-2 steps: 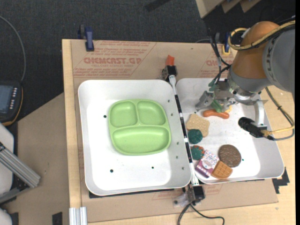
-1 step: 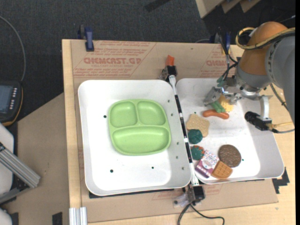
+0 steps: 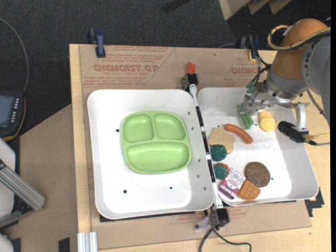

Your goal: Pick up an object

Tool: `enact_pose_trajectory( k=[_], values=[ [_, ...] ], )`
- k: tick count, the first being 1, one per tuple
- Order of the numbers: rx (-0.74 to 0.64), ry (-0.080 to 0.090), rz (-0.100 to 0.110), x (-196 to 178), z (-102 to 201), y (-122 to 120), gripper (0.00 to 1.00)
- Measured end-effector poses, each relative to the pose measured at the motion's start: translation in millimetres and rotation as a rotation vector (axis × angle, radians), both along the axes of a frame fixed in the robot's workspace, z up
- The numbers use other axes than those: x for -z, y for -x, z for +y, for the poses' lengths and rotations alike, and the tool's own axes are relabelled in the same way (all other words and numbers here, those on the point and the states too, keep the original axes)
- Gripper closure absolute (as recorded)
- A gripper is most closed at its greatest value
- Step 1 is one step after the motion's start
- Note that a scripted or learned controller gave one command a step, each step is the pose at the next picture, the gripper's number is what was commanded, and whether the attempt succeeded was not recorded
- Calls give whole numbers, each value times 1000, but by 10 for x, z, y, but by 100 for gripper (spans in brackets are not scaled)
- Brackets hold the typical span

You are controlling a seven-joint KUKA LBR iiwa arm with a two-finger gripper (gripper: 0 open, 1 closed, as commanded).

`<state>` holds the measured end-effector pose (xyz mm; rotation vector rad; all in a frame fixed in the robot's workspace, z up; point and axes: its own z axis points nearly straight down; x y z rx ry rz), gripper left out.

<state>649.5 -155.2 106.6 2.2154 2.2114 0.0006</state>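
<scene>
The gripper [image 3: 251,105] hangs low in the right bin [image 3: 299,188], upper right of the frame; whether it is spread or pinching, I cannot tell. The nearest pick, a toy sausage [image 3: 239,133], lies just below and left of it, long axis slanting upper left to lower right

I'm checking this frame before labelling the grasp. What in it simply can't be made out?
- Gripper, camera view: the wrist above covers the fingers, so open or shut is unreadable, as is any contact with the green piece beneath.
- Arm: cut off by the right edge.
- Pink packet: print too small to read.
- Teal toy: too small to identify.
</scene>
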Motion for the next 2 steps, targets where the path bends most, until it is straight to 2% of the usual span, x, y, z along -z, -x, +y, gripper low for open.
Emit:
enact_pose_trajectory(
  k=[1,2],
  values=[
    [0,-1,0,31,11,5,0],
    [-3,-6,5,226,-8,-137,0]
  ],
)
